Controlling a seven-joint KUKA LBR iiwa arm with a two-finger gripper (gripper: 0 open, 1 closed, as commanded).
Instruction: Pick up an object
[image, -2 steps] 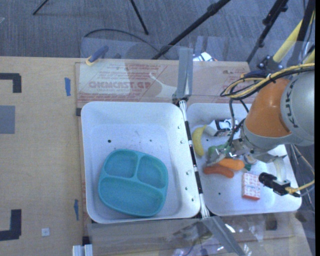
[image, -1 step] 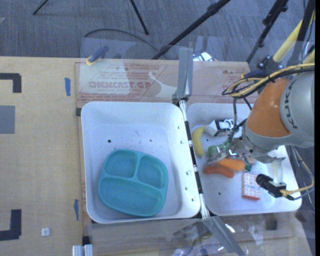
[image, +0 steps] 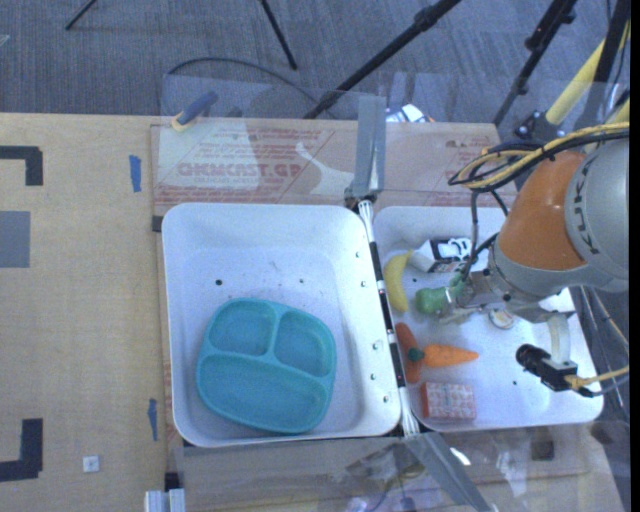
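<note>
From my station I see the arm (image: 560, 215) reaching in over the right bin (image: 500, 405), its orange band above the wrist, and the gripper (image: 462, 298) down low in the upper middle of that bin. I cannot tell whether it is open or closed; the wrist hardware covers the tips from this angle. Touching or just beside the gripper's tip, on its far side from the arm, sits a small green object (image: 432, 299). Just beyond that, against the bin wall, lies a yellow banana (image: 397, 281). Below the gripper, towards the near edge, an orange carrot (image: 446, 354) with a green top lies crosswise, and a second orange piece (image: 406, 350) sits beside it along the divider. Further below is a pink speckled block (image: 449, 400). Above the gripper rests a small black-and-white item (image: 449, 248). Well away from the gripper, in the left bin (image: 270, 235), a teal divided plate (image: 266, 366) lies flat.
</note>
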